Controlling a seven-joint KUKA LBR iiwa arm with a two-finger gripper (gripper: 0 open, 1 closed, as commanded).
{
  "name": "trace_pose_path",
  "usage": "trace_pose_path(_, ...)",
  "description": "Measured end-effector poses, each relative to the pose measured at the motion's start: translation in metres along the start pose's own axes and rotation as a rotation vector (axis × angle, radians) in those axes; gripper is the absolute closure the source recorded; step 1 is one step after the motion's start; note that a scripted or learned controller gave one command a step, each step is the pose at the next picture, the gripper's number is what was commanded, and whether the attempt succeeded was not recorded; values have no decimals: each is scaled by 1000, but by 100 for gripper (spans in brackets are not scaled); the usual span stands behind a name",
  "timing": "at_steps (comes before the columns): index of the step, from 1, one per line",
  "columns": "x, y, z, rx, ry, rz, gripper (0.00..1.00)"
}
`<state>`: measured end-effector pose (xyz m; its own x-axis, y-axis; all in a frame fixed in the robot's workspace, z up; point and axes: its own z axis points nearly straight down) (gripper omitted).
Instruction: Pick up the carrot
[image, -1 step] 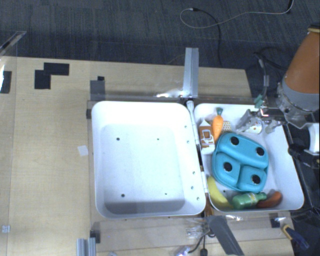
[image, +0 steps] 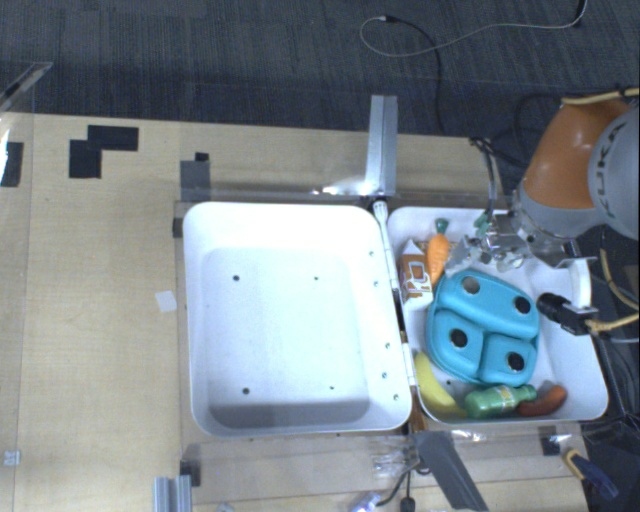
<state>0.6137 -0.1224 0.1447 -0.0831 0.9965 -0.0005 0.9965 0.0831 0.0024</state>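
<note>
Orange tapered carrot (image: 437, 257) with green top, upright in right bin (image: 596, 385), just left of jaws (image: 497, 240), jaw opening not clear, glossy blue plastic tray (image: 484, 327) below

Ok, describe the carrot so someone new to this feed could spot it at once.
Look in the right bin, the one crowded with items. At its far end, just above the big blue moulded toy and beside a small brown-and-white packet, lies the carrot. It is the only orange, tapered piece, with a green tuft on top.
</note>
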Motion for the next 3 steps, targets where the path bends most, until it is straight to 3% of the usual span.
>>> trace_pose_path(1,6,55,20,-4,-1,-83,0)
trace_pose_path(2,11,62,39,-13,-10,-246,0)
trace_pose_path(3,-1,61,50,-12,7,-93,0)
